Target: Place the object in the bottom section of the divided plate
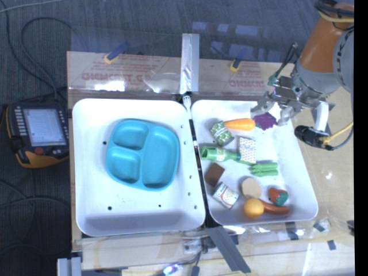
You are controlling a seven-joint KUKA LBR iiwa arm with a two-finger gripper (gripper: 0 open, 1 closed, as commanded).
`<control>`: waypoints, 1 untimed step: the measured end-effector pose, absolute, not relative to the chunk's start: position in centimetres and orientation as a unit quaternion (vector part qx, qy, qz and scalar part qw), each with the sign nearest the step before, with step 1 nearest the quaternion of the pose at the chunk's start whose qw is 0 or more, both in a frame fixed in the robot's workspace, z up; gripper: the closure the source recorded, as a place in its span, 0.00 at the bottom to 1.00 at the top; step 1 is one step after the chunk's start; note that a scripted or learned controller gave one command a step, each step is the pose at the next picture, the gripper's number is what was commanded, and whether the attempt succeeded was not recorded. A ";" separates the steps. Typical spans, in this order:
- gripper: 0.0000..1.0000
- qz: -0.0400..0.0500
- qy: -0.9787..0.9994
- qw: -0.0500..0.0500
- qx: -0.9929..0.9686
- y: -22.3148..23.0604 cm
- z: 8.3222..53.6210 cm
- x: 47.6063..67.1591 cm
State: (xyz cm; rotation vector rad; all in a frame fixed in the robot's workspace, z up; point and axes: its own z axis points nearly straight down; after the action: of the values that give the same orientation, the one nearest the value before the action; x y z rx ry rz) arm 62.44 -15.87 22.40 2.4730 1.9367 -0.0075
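Robot lab — teach pendant [35, 130], taped bench [144, 73]

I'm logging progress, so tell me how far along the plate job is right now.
Nothing looks placed yet: the blue divided plate in the left bin has nothing in its sections. In hand: the gripper is at the far end of the right bin, right by the purple object, near the toy carrot; a grasp isn't clear. Left: lift an object, carry it across, set it in the plate's bottom section.
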 end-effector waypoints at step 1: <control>0.00 -0.002 0.617 0.000 0.787 -15.9 22.4 62.4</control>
State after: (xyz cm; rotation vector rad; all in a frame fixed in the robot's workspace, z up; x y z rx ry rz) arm 62.44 -15.87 22.41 2.4729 1.9368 -0.0071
